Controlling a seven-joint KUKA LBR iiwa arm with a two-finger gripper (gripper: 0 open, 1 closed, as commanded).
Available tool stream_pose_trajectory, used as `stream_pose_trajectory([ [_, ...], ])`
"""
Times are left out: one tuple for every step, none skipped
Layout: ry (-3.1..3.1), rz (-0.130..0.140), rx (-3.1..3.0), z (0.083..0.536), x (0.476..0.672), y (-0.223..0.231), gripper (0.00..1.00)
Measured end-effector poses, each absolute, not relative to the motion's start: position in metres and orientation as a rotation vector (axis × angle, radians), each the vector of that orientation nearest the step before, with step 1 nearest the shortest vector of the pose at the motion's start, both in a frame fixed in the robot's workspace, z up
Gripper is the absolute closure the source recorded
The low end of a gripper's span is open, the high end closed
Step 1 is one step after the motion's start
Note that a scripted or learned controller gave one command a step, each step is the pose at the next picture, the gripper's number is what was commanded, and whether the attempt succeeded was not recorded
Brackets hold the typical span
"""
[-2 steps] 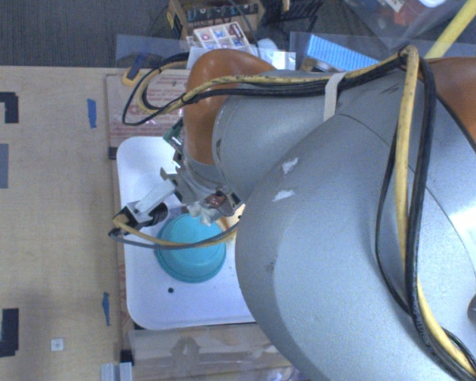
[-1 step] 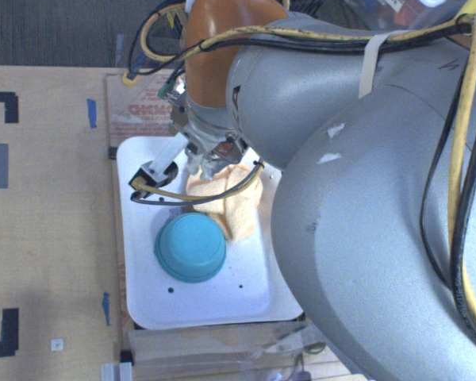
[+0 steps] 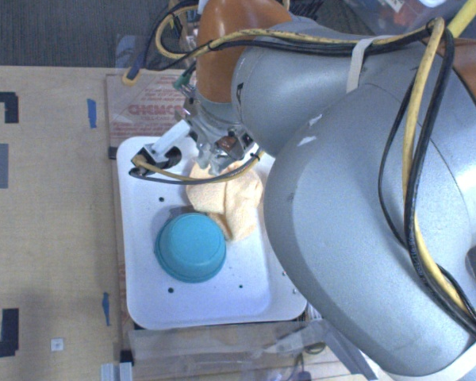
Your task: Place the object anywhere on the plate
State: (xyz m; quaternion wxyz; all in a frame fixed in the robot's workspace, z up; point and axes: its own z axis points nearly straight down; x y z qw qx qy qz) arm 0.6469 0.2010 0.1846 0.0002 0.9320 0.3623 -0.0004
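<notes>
The arm (image 3: 357,173) reaches in from 3 o'clock and covers the right half of the view. The gripper (image 3: 210,159) hangs at 12 o'clock of the bin (image 3: 143,292), directly above the cloth (image 3: 226,201); whether the jaws are open or closed cannot be told. The cloth, pale yellow and crumpled, lies at bin centre, touching the bowl (image 3: 191,247) at its 1 o'clock. The bowl, blue, sits mouth down. No plate identifiable. Judgement: the gripper is placed over the cloth for a grasp; no grip is visible.
</notes>
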Motion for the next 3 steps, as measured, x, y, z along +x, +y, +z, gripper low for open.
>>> stream_pose_trajectory([
  [1.091,0.003,2.947,0.172,0.658,0.225,1.00],
  [1.107,0.000,2.942,0.168,0.658,0.224,1.00],
  [1.703,-0.004,2.641,0.182,0.654,0.228,1.00],
])
